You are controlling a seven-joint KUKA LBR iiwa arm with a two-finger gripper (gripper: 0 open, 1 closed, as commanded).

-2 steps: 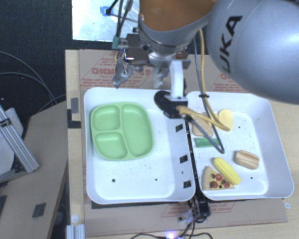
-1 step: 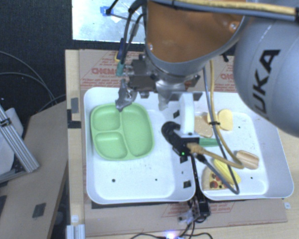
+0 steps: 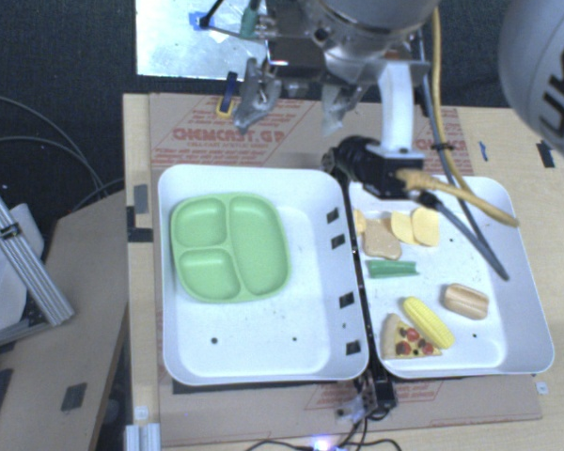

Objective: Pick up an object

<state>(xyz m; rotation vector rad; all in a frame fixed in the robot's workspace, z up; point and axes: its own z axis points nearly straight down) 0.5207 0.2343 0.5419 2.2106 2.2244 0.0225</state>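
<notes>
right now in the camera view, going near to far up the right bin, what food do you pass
pizza slice → corn cob → hot dog bun → green bean → bread slice

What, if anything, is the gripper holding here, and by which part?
Nothing. The gripper hangs open above the bench beyond both bins, with no object between its fingers.

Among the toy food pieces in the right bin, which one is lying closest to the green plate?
The pizza slice, at the near left corner of the right bin. It lies closer to the green plate than the corn or bread roll.
</notes>
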